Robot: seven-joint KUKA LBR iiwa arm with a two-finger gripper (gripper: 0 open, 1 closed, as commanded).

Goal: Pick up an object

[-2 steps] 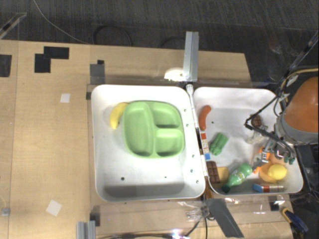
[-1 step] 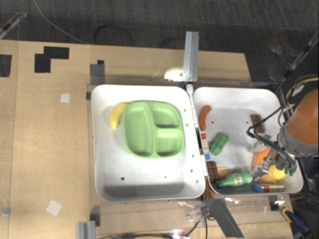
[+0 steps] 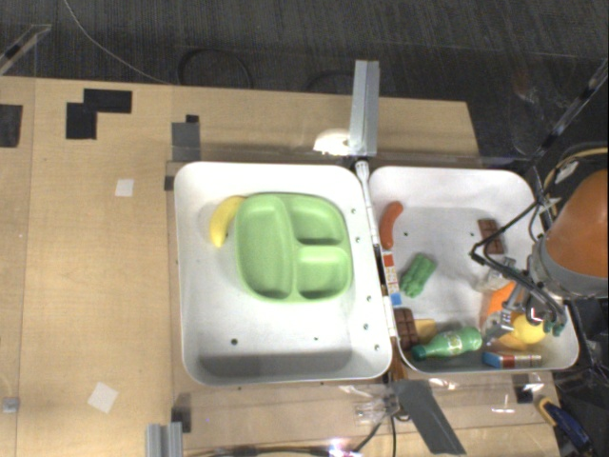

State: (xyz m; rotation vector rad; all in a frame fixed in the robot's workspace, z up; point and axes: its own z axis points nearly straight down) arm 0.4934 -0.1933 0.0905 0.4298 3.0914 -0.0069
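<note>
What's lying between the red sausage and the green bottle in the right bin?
In the camera view, a green pickle lies between the red sausage and the green bottle.

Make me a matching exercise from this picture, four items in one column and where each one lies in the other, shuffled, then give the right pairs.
Items:
1. banana
2. sausage
3. green bottle
4. green divided tray

Places:
A. near the right bin's front wall
B. middle of the left bin
C. against the tray's left edge
D. right bin, upper left, near the divider

Pairs: 1-C, 2-D, 3-A, 4-B
</note>
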